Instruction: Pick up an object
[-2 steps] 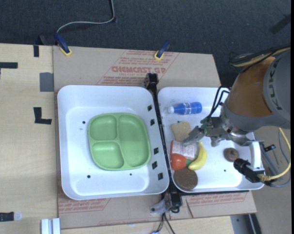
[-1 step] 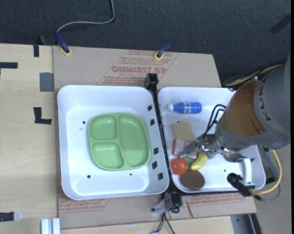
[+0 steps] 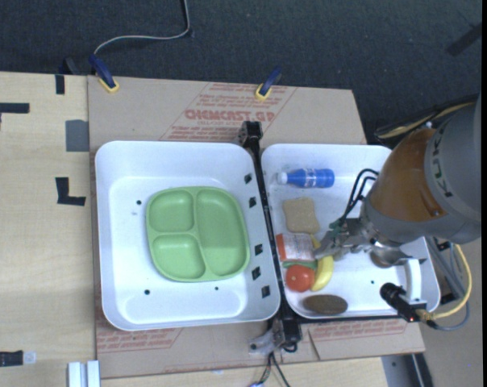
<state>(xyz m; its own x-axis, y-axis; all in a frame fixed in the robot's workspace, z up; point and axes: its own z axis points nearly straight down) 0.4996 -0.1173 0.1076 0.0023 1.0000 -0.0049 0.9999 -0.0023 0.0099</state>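
Note:
The right bin [image 3: 352, 153] holds a blue-capped bottle [image 3: 308, 178], a tan slice of bread [image 3: 301, 214], an orange and green packet [image 3: 295, 249], a red tomato [image 3: 299, 277], a yellow banana [image 3: 324, 272] and a dark brown oval piece [image 3: 325, 304]. My gripper [image 3: 334, 243] reaches in from the right and hangs low over the upper end of the banana, just right of the packet. Nothing shows between its fingers.
The left bin [image 3: 114, 168] carries a green divided plate [image 3: 197, 234]. A black divider [image 3: 260, 216] runs between the two bins. The arm's orange band and grey body [image 3: 421, 192] cover the right bin's right side. Cardboard lies under both bins.

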